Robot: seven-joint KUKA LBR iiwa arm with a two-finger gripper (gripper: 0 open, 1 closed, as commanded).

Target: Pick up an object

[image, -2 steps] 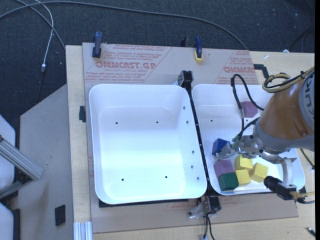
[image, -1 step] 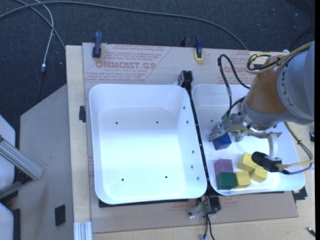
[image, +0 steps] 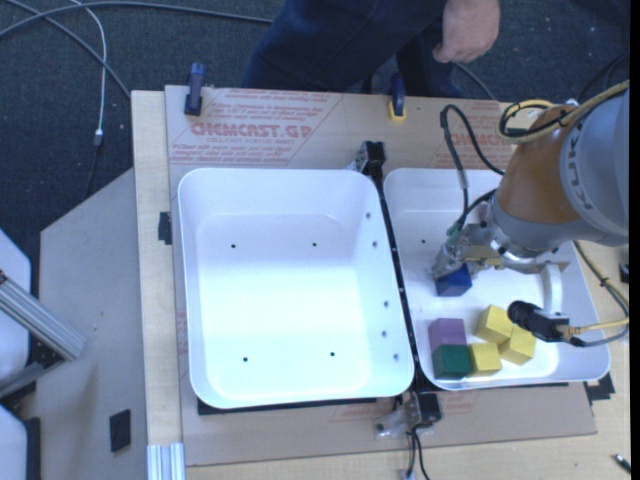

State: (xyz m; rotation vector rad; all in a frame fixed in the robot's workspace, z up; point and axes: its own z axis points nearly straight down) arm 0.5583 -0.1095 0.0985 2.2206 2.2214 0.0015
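The jaws [image: 452,264] are hanging right over the blue block [image: 454,282] in the right bin [image: 420,203], their state impossible to tell, so the lift itself is looking not yet done.

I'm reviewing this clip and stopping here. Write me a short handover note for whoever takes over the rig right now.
End effector: low in the right bin, directly over the blue block. Finger state and grasp can't be confirmed from this angle.
Objects: blue block near the right bin's middle; purple block, green block and three yellow blocks clustered at the bin's near edge.
Left bin: nothing has been placed there.
Done: arm positioned at the blue block.
Left: confirm a grip, then lift.
Note: a person stands at the far side of the bench.
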